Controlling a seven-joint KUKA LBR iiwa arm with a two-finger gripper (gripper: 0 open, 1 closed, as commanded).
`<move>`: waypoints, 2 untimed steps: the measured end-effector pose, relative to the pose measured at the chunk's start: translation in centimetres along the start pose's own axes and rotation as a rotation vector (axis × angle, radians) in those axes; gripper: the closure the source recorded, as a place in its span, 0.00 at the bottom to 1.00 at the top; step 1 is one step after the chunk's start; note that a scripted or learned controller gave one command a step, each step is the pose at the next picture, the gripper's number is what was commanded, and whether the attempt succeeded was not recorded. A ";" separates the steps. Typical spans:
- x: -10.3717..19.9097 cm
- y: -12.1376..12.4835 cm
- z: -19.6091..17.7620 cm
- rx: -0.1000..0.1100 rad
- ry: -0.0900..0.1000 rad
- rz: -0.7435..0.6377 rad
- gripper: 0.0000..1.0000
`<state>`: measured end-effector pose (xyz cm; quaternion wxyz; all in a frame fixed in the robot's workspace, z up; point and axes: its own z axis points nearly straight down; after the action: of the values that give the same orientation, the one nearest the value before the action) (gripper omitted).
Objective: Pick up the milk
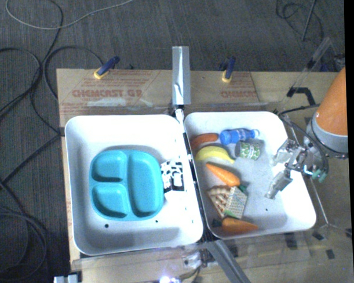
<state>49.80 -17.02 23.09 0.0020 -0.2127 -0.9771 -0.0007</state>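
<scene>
The milk [173, 174] is a small carton with black and white cow patches. It lies in the left bin [81, 228], against that bin's right wall and just right of the blue divided plate [127, 183]. My gripper [280, 172] hangs over the right side of the right bin [295, 218], far to the right of the milk. Its two pale fingers [276, 187] are spread apart and open, with only bare bin floor between them.
The right bin holds a sausage [203, 139], a blue bottle [237, 135], a banana [214, 154], a green can [250, 149], a carrot [223, 173], a waffle [228, 200] and a second carrot [238, 225]. A metal post [180, 74] stands behind the bins.
</scene>
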 end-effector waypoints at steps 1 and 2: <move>-3.0 1.2 0.4 -0.001 0.000 0.111 0.00; 3.4 3.9 8.1 0.001 0.003 0.068 0.00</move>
<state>48.27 -12.00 14.96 0.0038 -0.2458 -0.9693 -0.0005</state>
